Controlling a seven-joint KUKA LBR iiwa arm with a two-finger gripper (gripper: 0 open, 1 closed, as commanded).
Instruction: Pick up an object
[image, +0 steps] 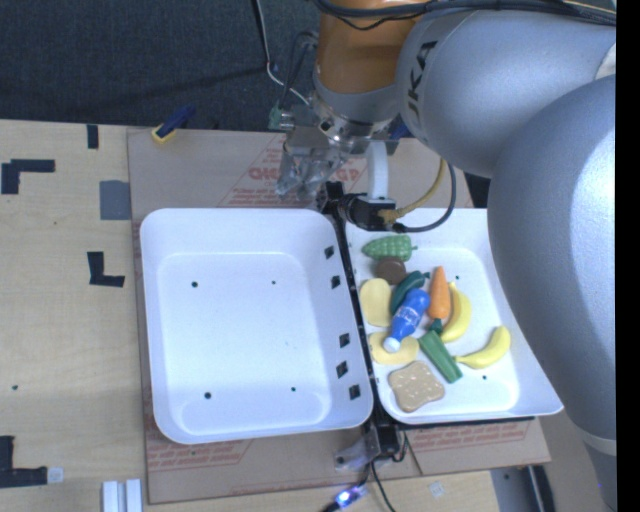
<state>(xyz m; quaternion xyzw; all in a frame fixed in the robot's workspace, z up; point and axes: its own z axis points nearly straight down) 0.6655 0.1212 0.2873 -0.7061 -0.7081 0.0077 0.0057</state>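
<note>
The gripper (305, 178) is hanging over the far rim of the left bin (160, 300), near the divide between the two bins; its fingers are looking parted with nothing between them, though that area is cluttered, so this is tentative. All candidate objects are sitting in the right bin (500, 395): blue bottle (406, 322), carrot (438, 293), banana (487, 349), toast slice (416, 384). The pick is not yet beginning; approach, descent and grasp are all remaining.

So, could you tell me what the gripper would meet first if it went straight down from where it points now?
Probably the brown board just behind the left bin's far rim: the gripper hangs above that strip, though depth is hard to judge here.
</note>
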